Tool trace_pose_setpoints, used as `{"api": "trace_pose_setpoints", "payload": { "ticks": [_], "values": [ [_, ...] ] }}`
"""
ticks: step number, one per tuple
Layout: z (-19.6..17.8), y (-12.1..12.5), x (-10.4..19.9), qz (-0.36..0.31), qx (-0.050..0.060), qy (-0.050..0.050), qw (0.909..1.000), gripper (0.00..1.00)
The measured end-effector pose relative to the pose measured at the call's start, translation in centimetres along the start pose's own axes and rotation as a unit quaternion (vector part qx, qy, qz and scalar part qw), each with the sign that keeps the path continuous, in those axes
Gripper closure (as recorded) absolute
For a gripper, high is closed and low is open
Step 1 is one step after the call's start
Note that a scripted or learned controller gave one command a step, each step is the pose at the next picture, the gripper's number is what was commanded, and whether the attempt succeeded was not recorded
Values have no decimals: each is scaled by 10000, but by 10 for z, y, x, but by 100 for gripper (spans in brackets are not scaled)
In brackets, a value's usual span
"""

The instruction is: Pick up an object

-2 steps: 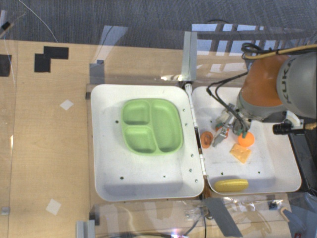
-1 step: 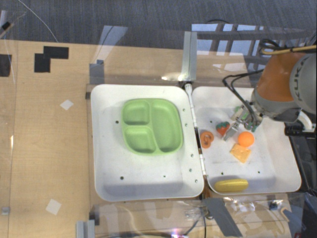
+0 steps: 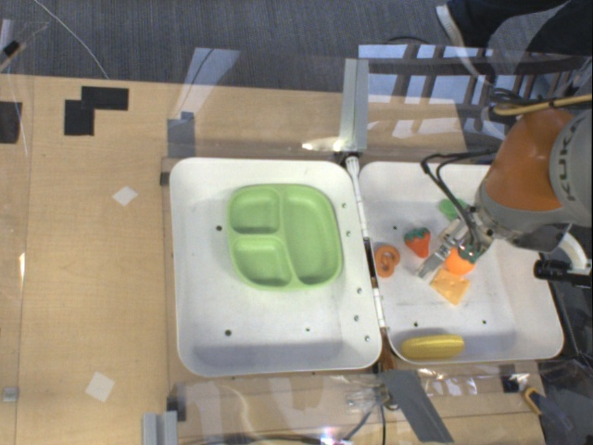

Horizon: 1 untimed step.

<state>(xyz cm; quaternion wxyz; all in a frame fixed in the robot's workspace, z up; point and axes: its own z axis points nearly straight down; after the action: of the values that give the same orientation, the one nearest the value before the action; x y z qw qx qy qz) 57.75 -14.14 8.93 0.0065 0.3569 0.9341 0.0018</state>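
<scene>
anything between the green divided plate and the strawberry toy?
In the camera view: the bin walls where both bins meet, then an orange round toy, between the green three-compartment plastic plate and the red strawberry toy.

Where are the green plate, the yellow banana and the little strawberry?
green plate point(image 3: 283, 236): camera view, on the ridge between its compartments.
yellow banana point(image 3: 432, 346): camera view, on the middle of its length.
strawberry point(image 3: 419, 242): camera view, on its red body.

My arm point(image 3: 547, 170) cut off at the right edge, its wrist covering part of the right bin point(image 3: 519, 336), a green thing point(image 3: 451, 209) half hidden behind it, small orange piece point(image 3: 459, 263) at my gripper point(image 3: 454, 251), grip unclear.
</scene>
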Motion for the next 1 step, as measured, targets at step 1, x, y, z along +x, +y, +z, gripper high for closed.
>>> {"api": "trace_pose_setpoints", "payload": {
  "ticks": [1],
  "values": [
    [-1,8,30,741,1,-4,9972,0]
  ]
}}
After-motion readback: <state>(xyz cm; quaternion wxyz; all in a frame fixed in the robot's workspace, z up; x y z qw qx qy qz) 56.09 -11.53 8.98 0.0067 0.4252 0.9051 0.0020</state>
